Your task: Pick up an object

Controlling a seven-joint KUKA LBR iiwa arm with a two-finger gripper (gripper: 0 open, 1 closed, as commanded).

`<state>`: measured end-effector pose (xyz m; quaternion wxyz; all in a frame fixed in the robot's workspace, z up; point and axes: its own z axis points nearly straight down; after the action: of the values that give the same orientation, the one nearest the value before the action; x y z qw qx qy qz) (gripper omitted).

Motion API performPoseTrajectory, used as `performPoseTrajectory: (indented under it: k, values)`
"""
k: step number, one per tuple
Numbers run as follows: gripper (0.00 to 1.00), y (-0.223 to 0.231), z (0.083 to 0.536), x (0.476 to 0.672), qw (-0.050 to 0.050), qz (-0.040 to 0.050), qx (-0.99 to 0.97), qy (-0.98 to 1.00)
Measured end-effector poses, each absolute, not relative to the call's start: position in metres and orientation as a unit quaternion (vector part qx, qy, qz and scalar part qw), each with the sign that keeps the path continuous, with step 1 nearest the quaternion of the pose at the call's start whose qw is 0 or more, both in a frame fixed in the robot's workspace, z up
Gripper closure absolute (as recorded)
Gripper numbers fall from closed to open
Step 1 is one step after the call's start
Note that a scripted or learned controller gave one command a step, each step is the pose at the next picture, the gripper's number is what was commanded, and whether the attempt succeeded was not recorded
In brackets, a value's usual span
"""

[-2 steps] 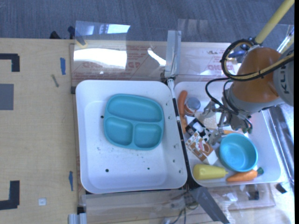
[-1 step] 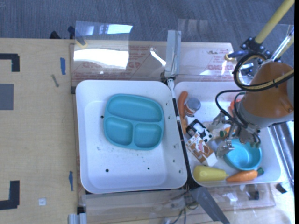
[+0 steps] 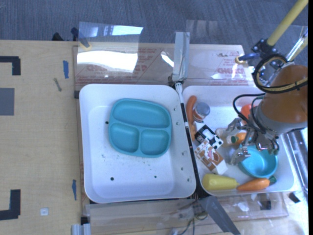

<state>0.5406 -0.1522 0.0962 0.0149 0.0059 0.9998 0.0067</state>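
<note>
On the pale wooden tabletop [image 3: 34,146], the left shallow white plastic bin [image 3: 98,180] carries a teal three-compartment plastic plate [image 3: 140,128], lying flat toward the bin's upper middle and fully in sight. Along the left wall of the right shallow white plastic bin [image 3: 288,180], a slim orange sausage-shaped toy [image 3: 190,104] lies beside a small round can with a silver lid [image 3: 200,112]. Below them are a small black-and-white block [image 3: 208,137], too small to identify, and a brown-and-white printed flat packet [image 3: 210,156] set at a slant. Near the bin's front edge a yellow lemon-shaped toy [image 3: 219,182] lies just beside an orange toy carrot [image 3: 253,184], whose green end sits under the rim of a bright blue plastic bowl [image 3: 259,165]. Right of centre the clutter is hard to make out: the claw [image 3: 244,142] is down among several small orange and grey pieces that the grey arm with its orange band [image 3: 283,102] partly covers. Whether the claw is spread or closed, and whether it grips anything, cannot be told. Its lower metal parts sit just beside the bowl's left rim.
</note>
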Motion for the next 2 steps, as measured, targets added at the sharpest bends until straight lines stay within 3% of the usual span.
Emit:
performPoseTrajectory:
  k: [1,2]
  values:
    - [0.00,-0.157,0.096,0.538,0.015,0.0102,0.042,0.999]
    - [1.00,-0.156,0.110,0.544,0.026,0.0075,0.040,0.999]
